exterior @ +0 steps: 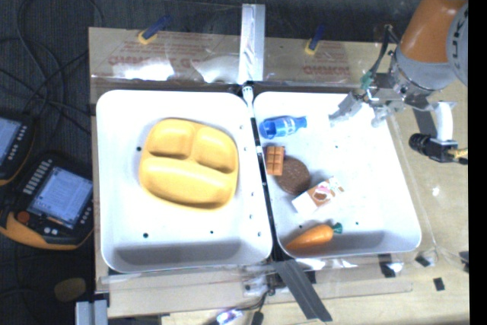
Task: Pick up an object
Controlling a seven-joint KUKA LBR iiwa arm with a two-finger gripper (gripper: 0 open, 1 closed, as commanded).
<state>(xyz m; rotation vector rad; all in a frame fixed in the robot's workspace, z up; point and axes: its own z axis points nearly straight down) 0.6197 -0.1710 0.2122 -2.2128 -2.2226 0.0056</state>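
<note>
The arm (437,19) is rounded and grey, with a broad orange band (426,30) above the wrist. Below the band sits a cluster of pale metal parts with small green fittings.

Two handheld control pendants (47,198) are lying on the dark floor left of the bench (441,240), black cables (46,49) looping beside them.

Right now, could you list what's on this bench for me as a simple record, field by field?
left bin: holds a yellow divided tray
right bin: holds five small things
blue bottle: lying on its side, near the far left corner
brown disc: middle left, touching an orange block
small carton: beside the disc
carrot: at the near edge
gripper: above the far right corner, apart from every item
</note>
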